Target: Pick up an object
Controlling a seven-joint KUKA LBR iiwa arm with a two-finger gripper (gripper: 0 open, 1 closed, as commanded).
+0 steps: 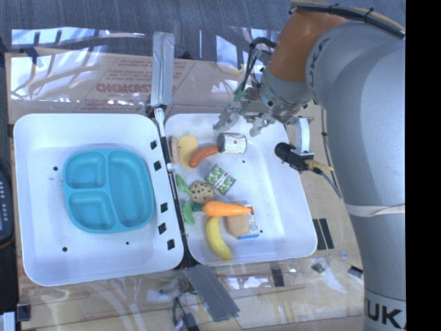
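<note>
I see the arm (358, 81) reaching in from three o'clock, bent down over the right bin (289, 212), its gripper (242, 121) hanging at the bin's twelve o'clock edge. The jaws stand spread wide, holding nothing. The small can (233, 143) lies just below them, at their six o'clock.

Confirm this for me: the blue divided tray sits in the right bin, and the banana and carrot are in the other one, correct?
Not quite. The camera view shows the blue tray in the left bin; the banana and carrot lie in the right bin.
</note>
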